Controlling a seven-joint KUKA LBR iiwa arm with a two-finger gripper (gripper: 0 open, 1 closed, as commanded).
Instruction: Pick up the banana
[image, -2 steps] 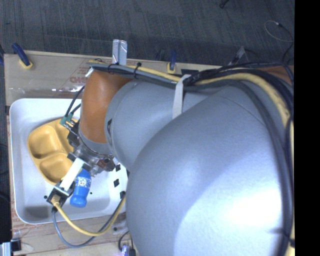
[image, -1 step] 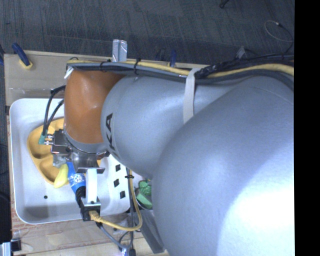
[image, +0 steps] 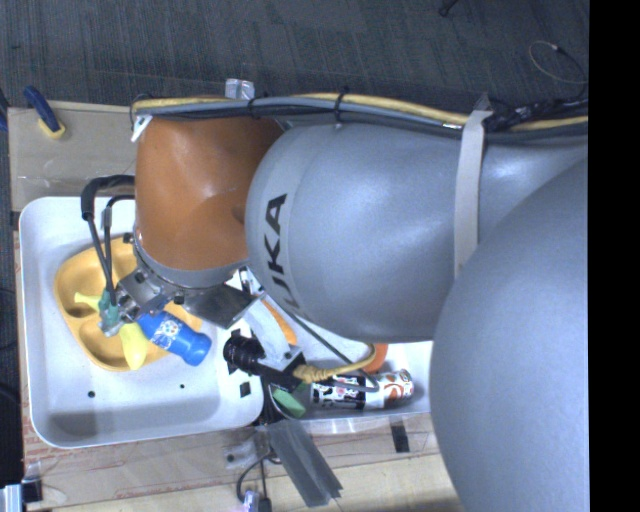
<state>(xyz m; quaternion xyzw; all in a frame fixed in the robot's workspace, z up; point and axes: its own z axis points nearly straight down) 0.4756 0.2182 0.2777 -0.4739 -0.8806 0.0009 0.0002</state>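
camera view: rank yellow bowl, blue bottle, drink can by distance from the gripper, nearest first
From the gripper, in the left bin:
1. yellow bowl, directly around and under it.
2. blue bottle, just to its right, over the bowl's right edge.
3. drink can, far off to the right, lying in the right bin.

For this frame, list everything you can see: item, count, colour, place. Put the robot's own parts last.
Bin: one in clear view, white, left side of the bench; the edge of a second shows beside it under the arm.
Bowl: one, yellow, in the left bin's left part.
Banana: one, yellow, lying on the bowl's near rim, partly hidden.
Bottle: one, blue, lying beside the banana.
Can: one, red, white and black, lying on its side in the second bin.
Green object: one, by the can's left end; too small to name.
Clamp: one, blue and yellow, far left corner of the bench.
Arm: one, grey with orange band.
Gripper: one, over the bowl beside the banana.
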